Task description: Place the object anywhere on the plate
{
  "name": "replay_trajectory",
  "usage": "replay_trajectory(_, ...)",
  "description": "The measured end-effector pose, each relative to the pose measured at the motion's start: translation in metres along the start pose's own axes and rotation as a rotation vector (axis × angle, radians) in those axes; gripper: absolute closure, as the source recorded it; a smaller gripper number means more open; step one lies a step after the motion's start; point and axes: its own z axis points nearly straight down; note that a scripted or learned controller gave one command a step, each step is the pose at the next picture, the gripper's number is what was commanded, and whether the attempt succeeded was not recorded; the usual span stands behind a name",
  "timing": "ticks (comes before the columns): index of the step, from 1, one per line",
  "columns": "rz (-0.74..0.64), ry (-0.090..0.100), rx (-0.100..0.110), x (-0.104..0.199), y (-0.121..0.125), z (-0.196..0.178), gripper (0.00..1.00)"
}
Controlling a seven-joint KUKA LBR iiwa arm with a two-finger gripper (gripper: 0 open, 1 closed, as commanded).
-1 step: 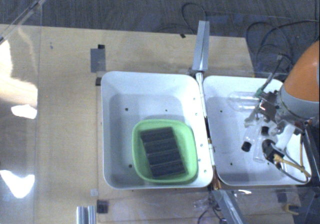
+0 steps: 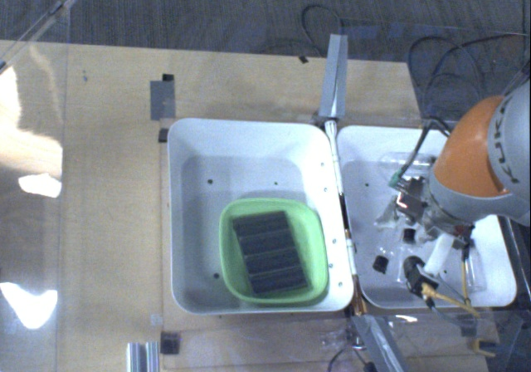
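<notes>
Wood bench (image 2: 91, 279): glossy white bins, green plate (image 2: 311, 237) w/ ribbed dark block (image 2: 267, 252)

Left bin (image 2: 187, 196): green plate (image 2: 311, 237) fills 5 o'clock corner, dark ridged block (image 2: 267, 252) on it; floor bare toward 11 o'clock. Right bin (image 2: 365, 196): arm (image 2: 481, 154) overhangs 3 o'clock side

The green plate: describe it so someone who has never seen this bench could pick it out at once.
Two shallow white bins sit side by side on the wooden bench; take the left bin, the one away from the arm. In its near right corner lies the green plate, square with rounded corners, bearing a dark ribbed slab. It is the one light green thing among white and grey.
</notes>
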Motion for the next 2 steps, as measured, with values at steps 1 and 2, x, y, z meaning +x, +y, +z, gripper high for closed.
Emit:
replay_trajectory(1,-0.121,0.001,-0.002,0.042,-0.022,-0.036,1.00)
replay_trajectory(2,-0.287,0.000,0.000,0.059,-0.032,-0.035,1.00)
